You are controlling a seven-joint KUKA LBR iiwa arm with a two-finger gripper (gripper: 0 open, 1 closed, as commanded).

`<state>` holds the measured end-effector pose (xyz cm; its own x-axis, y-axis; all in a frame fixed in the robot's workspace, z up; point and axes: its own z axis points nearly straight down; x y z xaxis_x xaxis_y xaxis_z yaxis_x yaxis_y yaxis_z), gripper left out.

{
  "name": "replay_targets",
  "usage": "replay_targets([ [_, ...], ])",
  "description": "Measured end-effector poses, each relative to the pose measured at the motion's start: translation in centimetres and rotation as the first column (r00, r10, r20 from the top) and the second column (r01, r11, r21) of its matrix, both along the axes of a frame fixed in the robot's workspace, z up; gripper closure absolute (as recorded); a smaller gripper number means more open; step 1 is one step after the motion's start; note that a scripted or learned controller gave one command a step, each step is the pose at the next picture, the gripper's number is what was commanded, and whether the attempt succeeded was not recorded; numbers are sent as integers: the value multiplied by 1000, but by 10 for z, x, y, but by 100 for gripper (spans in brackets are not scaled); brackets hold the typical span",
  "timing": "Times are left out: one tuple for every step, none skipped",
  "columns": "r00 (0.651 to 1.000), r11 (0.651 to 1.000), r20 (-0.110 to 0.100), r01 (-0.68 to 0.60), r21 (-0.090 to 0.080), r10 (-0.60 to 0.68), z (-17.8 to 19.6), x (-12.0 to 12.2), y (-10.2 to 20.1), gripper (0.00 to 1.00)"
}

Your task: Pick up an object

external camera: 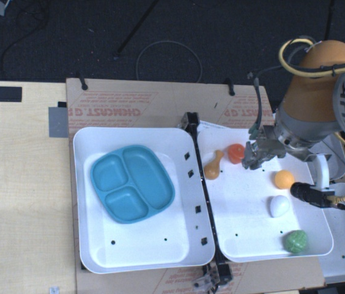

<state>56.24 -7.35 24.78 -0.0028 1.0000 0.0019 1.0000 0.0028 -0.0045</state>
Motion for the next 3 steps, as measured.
replay_targets([
  [1000,1000,0,-1,1,1,4,-6,50,100],
  [1000,1000,-2,-1,0,1,-15,-12,104,100],
  [1000,1000,-1,0,-1,0,-22,-19,146,100],
])
